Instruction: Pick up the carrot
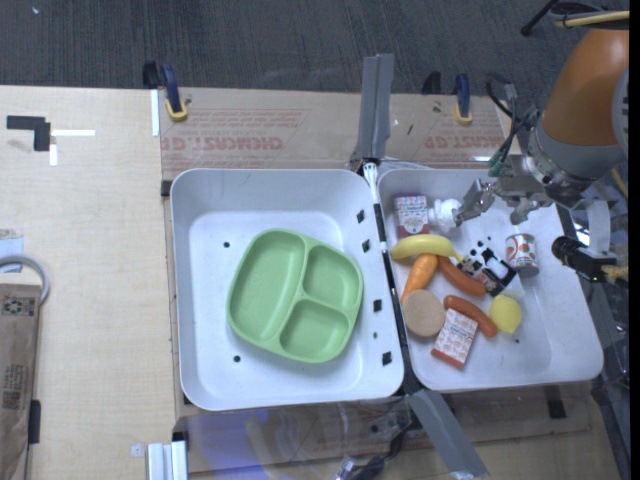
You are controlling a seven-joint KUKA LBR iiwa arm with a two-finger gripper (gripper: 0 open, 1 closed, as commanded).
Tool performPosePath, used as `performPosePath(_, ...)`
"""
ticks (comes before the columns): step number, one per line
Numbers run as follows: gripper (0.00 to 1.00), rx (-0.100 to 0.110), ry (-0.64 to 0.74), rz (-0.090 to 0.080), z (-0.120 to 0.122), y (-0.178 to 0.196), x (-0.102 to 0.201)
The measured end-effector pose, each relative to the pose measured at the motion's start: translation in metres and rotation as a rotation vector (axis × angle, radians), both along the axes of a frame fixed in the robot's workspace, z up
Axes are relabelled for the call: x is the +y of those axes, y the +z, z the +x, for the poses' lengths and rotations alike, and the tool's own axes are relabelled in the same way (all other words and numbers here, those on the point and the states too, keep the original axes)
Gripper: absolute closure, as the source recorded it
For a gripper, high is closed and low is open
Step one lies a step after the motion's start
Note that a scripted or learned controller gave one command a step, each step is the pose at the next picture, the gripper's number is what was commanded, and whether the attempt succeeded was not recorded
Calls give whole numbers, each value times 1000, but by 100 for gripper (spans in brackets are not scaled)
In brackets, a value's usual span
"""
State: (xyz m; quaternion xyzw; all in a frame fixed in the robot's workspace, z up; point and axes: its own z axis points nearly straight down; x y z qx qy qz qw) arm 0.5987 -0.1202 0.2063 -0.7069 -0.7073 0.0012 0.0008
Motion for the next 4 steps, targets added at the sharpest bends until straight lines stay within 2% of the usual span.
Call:
performPosePath(1, 0, -1, 719, 3, -47, -73, 26)
performPosePath(2, 0, -3, 664, 2, -12, -115, 18)
performPosePath(3, 100, -5, 661, 1, -12, -105, 17)
performPosePath(4, 100, -1, 426, 1, -99, -15, 67)
